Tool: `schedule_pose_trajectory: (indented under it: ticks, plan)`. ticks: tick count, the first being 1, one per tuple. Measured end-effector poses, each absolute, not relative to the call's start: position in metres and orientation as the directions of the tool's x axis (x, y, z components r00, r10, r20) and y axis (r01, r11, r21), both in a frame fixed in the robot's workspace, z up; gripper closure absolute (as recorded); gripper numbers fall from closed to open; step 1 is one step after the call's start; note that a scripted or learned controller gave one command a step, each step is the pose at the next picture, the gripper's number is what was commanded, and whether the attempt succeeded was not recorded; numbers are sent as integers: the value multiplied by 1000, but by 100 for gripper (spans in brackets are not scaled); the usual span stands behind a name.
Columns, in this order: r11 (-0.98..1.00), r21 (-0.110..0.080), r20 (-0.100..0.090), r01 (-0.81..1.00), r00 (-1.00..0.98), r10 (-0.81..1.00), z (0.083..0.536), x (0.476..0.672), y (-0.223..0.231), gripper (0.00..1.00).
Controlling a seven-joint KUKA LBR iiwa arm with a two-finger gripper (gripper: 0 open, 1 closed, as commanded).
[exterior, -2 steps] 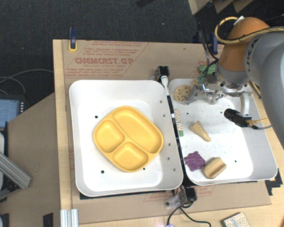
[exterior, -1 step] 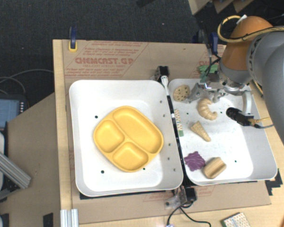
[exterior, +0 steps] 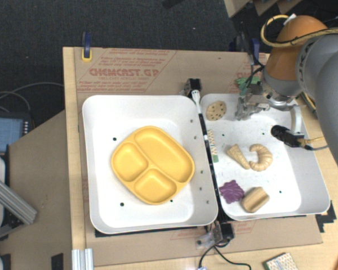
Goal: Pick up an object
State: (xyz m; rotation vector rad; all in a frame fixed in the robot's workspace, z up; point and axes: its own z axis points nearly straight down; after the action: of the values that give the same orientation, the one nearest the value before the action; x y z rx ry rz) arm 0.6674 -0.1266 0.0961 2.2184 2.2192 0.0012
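Hovering hand (exterior: 245,112) near round cookie (exterior: 216,110)

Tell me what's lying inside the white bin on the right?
The right bin holds a cookie, a cone, a croissant, a purple piece and a tan roll. The gripper covers the floor beneath it.

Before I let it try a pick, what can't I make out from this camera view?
- Right bin: its far right corner is hidden behind the grey arm.
- Arm: cut off by the frame's right edge.
- Pincer: too small and cluttered to tell whether it touches the bin floor.
- Purple piece: too small to identify beyond a lumpy shape.
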Motion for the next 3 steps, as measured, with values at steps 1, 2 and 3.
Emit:
schedule_pose_trajectory:
  ticks: [1,2,3]
  plan:
    - [1,2,-2,1000,-1,1000,96,667,-126,0]
    - [-5,-6,2,1000,5,1000,144,572,-155,0]
    - [-1,-4,1,1000,1,1000,83,568,-186,0]
